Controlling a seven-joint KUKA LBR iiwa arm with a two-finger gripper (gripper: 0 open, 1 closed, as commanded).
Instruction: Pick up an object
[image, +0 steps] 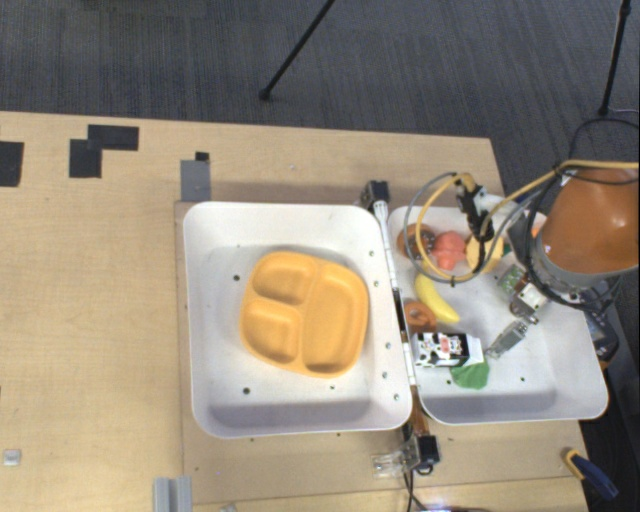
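Plainly, a curved yellow banana (437, 299) lies in the right bin (560, 395); fingers' state unclear.

1 fixed camera looks down at a slant from above the bench (90, 330), taking in both white bins (215, 320); the arm (595, 220) enters at 3 o'clock.
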